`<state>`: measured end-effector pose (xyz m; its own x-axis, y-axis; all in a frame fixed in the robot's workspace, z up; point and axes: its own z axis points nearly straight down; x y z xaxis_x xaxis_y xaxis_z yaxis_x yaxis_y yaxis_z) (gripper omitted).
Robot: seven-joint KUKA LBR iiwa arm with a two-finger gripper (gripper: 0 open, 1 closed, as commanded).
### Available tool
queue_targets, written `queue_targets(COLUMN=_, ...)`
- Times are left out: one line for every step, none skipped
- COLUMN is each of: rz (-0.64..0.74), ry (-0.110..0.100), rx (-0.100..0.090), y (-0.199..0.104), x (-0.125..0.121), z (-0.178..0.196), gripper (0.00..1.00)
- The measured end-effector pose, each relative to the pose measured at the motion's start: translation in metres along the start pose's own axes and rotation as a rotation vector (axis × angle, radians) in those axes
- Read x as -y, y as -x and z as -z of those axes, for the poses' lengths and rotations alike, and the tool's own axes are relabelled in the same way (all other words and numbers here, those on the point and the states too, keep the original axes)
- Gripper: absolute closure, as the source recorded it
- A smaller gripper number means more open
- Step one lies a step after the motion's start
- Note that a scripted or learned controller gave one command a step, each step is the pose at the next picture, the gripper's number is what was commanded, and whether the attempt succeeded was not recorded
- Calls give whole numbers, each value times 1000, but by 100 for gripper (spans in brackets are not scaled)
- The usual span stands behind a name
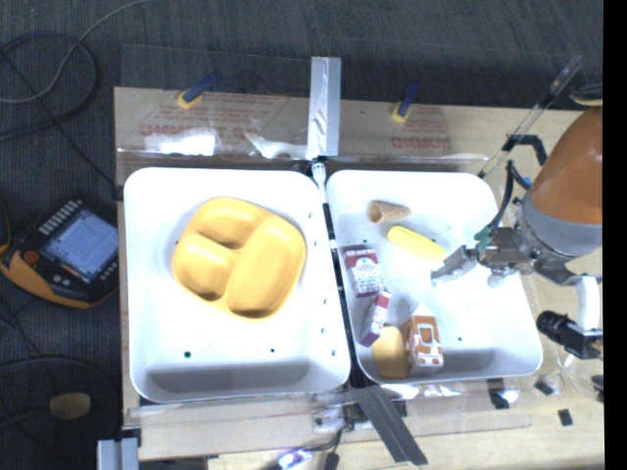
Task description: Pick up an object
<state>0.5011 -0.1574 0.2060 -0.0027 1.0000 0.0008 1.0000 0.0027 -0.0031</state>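
Observation:
My gripper [471, 271] hangs over the right part of the right bin [509, 351], open, with bare bin floor between its fingers. Just to its left lies a yellow banana-shaped piece [414, 243], close to the left fingertip [441, 268] but apart from it. Farther back sits a tan cone [388, 211]. Along the bin's left side are a red and white carton [364, 269] and a purple packet [375, 319]. At the front lie an orange-yellow ball [389, 352] and an orange and white carton [423, 343].
The left bin [157, 360] holds a large yellow lumpy object [238, 256]. A ridge [333, 262] divides the two bins. The grey and orange arm [578, 184] comes in over the right rim. An orange handheld device [64, 253] lies off the bench at left.

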Motion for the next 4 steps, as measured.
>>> queue_targets(rz=2, ry=-2, rx=-1, y=-1, x=-1, z=8, gripper=100)
queue_targets(rz=2, ry=-2, rx=-1, y=-1, x=-1, z=8, gripper=0)
queue_targets(rz=64, ry=11, rx=2, y=-22, x=14, z=-116, gripper=0)
queue_targets(rz=64, ry=13, rx=0, y=-23, x=12, z=-107, gripper=100)
